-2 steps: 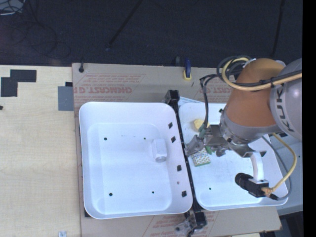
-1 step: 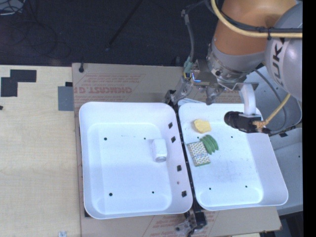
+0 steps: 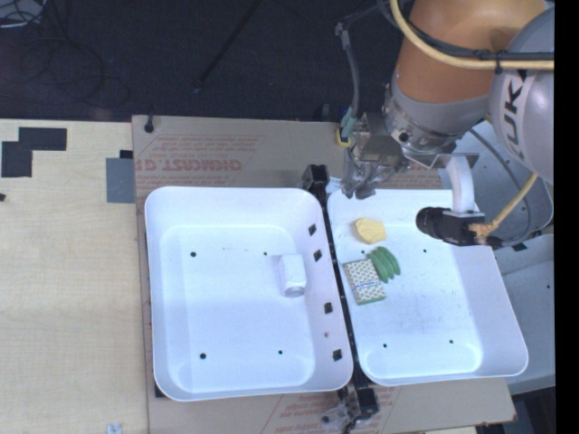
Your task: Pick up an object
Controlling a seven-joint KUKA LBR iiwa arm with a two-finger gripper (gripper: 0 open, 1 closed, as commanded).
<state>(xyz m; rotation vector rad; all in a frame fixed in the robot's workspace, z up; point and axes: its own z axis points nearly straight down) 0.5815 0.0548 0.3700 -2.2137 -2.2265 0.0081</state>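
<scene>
Two shallow white bins sit side by side on a brown cardboard sheet (image 3: 226, 152), which lies on the pale wooden bench (image 3: 63, 287); the sheet carries red printing along its far edge and again at its near edge, upside down from where I stand and too broken up to read with any confidence. On the grey casing of the arm (image 3: 529, 98) the dark letters "KU" can be made out, just beside the orange band.

The left bin (image 3: 217, 324) holds one small white cylinder (image 3: 292, 274), lying on its side near the bin's right edge, about midway along it. The right bin (image 3: 434, 324) holds three small things grouped near its left edge: a yellow lump (image 3: 369, 231) closest to the far edge; a green piece (image 3: 386, 262) a little nearer the middle; a small checked packet (image 3: 365, 281) touching the green piece on its near side. The print on the packet is too fine to read.

The gripper (image 3: 362, 184) hangs over the far left corner of the right bin, just beyond the yellow lump and apart from it; I cannot tell whether the claw is open or closed, and nothing can be seen held in it.

Flat black patches (image 3: 32, 147) and a grey square (image 3: 118, 179) mark the bench near its far left edge.
</scene>
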